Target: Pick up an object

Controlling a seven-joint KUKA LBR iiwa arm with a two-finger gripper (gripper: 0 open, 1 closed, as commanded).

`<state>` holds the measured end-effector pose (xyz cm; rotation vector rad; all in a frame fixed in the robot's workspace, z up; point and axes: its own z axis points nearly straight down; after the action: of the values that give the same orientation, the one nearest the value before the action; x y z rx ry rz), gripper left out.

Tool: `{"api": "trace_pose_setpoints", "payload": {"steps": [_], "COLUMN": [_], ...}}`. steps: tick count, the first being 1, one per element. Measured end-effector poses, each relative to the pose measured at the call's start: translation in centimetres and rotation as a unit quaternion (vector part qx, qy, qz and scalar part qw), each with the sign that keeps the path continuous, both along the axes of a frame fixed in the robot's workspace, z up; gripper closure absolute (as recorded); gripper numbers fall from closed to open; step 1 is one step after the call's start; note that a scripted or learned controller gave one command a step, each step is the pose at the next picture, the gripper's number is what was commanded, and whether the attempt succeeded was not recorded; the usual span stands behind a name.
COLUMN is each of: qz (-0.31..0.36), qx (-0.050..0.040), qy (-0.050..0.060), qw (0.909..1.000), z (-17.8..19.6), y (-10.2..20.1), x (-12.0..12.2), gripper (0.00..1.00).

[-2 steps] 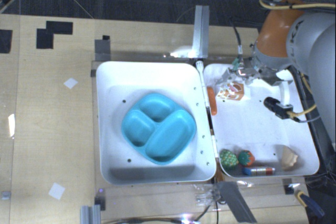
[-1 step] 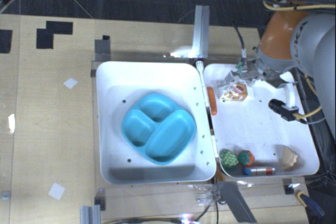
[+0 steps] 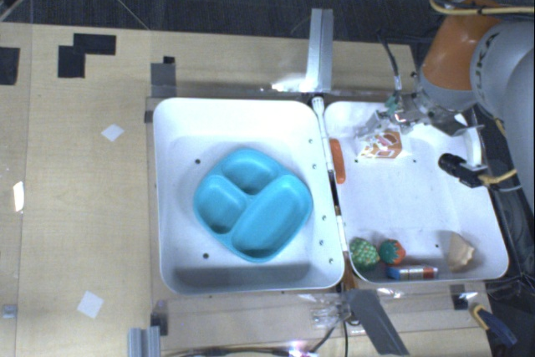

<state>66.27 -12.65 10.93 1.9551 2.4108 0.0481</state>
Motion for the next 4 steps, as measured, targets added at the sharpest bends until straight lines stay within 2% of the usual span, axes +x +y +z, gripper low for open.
{"api": "trace_pose_setpoints", "payload": {"steps": [1, 2, 3, 4], "qz": [0.036, 0.067, 0.067, 0.091], "qx": [-0.0029, 0.0044, 0.0038, -0.0015], "qy": [0.013, 0.014, 0.014, 0.001], "qw": [0.9992, 0.9976, 0.9977, 0.9959], "z": [1.1, 0.3, 0.2, 0.1], "y": [-0.3, -2.0, -2.0, -2.4], "x": [1.2, 1.8, 1.7, 0.4], "gripper": [0.0, 0.0, 0.0, 0.0]}}
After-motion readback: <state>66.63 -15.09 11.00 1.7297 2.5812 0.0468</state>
